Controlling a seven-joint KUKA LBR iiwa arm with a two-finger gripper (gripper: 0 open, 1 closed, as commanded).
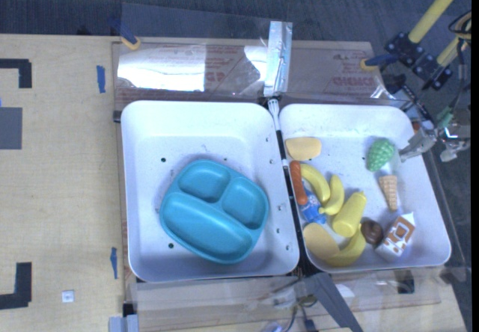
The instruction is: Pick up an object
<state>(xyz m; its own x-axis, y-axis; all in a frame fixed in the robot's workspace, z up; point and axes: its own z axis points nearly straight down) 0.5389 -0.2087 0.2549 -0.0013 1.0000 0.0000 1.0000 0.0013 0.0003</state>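
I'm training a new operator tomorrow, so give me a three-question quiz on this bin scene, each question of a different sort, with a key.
1. True or false: the blue divided plate lies in the left bin.
2. Multiple choice: which item sits nearest the right bin's far right corner? A) the green toy B) the ice-cream cone C) the carrot
3. Fill in: the plate is split into ___ compartments.

Key: 1 true; 2 A; 3 three.
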